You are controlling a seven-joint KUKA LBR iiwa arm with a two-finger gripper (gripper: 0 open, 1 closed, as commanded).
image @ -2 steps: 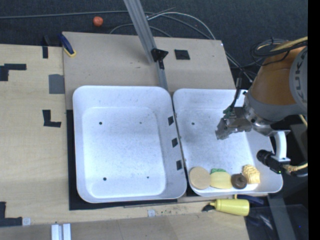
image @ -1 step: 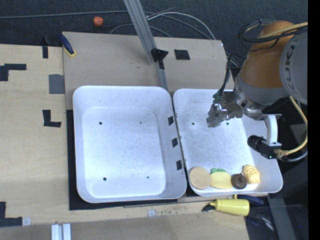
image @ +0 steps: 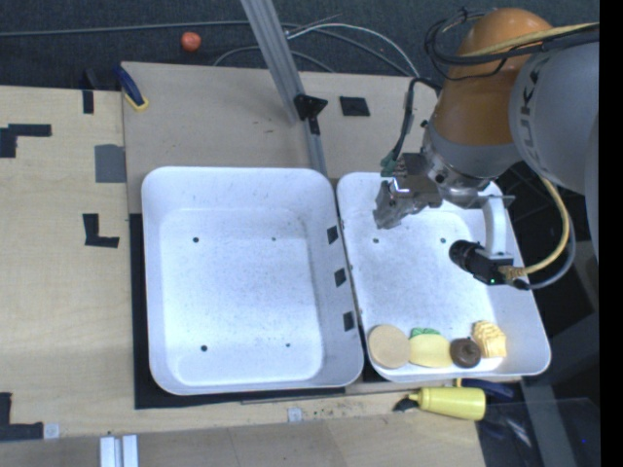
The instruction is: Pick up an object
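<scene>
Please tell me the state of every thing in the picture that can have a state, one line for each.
gripper: raised over the far end of the right bin, nothing seen between its fingers
right bin: holds four small items along its near edge
tan round piece: lying flat
yellow-green piece: lying, touching the tan piece
dark round piece: lying
yellow block: lying by the near right corner

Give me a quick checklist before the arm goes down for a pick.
1. Objects in reach: ok. Tan disc, pale yellow piece, dark ring and yellow block lie along the right bin's near edge.
2. Gripper above an object: not ok, it hangs over the bin's far end.
3. Gripper carrying anything: cannot tell.
4. Objects spaced for a clean grasp: not ok, they crowd together.
</scene>
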